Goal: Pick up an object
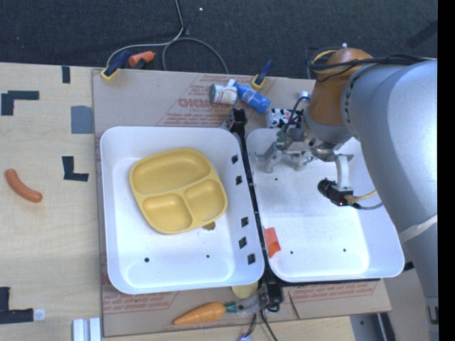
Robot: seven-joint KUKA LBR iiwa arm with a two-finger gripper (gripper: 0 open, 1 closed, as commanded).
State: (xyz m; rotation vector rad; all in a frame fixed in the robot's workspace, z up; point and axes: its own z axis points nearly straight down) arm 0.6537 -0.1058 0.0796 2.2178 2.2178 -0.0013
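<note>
The gripper is being positioned low in the right bin; its grip state cannot be told. The yellow plate, lying in the left bin, is being judged best approached squarely.

Two shallow white bins side by side on a brown cardboard sheet — left bin, right bin. Outside the bins: an orange toy carrot on the cardboard at the near edge, an orange sausage-shaped toy far left on the wooden bench top, and a white-and-blue tube behind the bins. Black cable loops over the dark carpet.
</note>
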